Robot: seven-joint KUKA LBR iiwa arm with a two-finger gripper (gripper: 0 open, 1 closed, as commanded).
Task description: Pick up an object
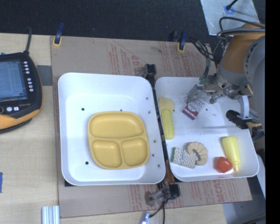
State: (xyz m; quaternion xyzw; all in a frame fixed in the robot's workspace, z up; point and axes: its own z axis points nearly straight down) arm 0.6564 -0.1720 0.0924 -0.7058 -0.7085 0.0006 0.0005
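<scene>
My gripper (197,98) hangs over the back of the right bin (210,171), reaching in from the right below the orange-banded wrist. A small red and white packet (192,110) sits right at its tip, tilted; the view does not settle whether it is gripped or only touched. Also in this bin are a yellow corn cob (167,117) along the left wall, a patterned cracker pack (183,157), a tan ring cookie (198,152), a red tomato (223,164) and a yellow bottle (231,151).
The left bin (72,97) holds a yellow divided tray (117,139). A tablet pendant (11,90) lies on the bench at far left. Black clamps sit between the bins at the back and front. Cables trail behind the arm at the upper right.
</scene>
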